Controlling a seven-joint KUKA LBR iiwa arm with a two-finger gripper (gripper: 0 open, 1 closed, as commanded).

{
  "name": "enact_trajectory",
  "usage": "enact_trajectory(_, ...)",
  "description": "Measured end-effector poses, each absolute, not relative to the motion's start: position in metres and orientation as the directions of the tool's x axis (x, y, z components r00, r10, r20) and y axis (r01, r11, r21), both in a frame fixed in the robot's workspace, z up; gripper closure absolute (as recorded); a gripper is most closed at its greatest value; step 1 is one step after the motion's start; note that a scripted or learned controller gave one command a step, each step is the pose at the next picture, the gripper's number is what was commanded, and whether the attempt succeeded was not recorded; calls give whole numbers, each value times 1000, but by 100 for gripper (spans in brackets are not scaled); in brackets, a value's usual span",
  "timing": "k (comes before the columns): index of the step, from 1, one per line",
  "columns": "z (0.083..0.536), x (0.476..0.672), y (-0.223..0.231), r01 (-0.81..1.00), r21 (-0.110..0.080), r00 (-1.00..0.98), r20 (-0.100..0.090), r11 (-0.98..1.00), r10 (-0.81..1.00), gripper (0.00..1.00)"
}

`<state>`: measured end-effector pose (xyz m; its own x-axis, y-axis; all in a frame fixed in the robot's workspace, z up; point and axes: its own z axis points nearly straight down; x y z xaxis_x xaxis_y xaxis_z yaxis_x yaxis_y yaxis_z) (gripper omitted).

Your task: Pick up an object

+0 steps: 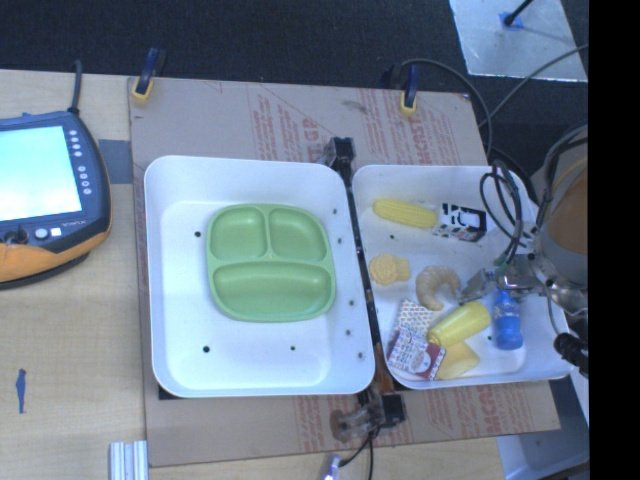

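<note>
Objects crowd the right bin point(400, 180): corn cob point(405, 212), croissant point(437, 285), blue bottle point(507, 323); the hand point(492, 280) hovers there, grip state unclear.

I count seven loose items in the right bin point(400, 180). A corn cob point(404, 212) lies near the far edge, a black-and-white carton point(463, 222) just beside it. Mid-bin sit a yellow biscuit point(389, 269) and a croissant point(437, 286). Toward the near edge: a red-and-white packet point(410, 339), a tilted yellow bottle point(459, 324), and a blue bottle point(507, 321).
</note>
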<state>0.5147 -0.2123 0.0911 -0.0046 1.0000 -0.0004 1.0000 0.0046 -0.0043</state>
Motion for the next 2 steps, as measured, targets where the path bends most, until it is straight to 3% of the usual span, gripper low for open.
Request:
enact_trajectory(1,92,539,-138,1000,-2,-8,-1,8,1000,0)
enact_trajectory(2,92,560,-120,1000,-3,-7,-1,7,1000,0)
